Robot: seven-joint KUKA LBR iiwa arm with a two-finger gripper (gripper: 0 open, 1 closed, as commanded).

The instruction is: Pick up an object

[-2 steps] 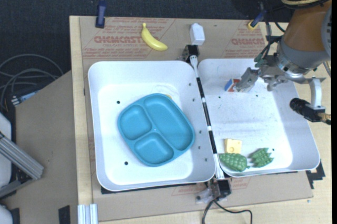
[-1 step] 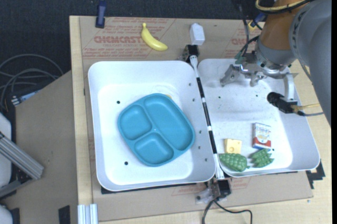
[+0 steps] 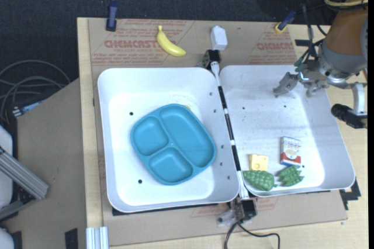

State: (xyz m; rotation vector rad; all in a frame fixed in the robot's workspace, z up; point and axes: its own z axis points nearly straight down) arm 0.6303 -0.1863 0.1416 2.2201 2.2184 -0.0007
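Gripper [image 3: 299, 85] hangs splayed wide above right bin [image 3: 327, 125], grasping nothing

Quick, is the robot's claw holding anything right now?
Gripper: open, holding nothing, over the right bin.

A yellow toy banana [image 3: 170, 43] lies on the brown cardboard [image 3: 134, 43] near the top of the frame, above the left bin. A small white block [image 3: 218, 37] sits to its right. A blue clip [image 3: 111, 14] sits at the cardboard's upper left corner. Grey cables [image 3: 26, 87] curl on the dark floor at far left.
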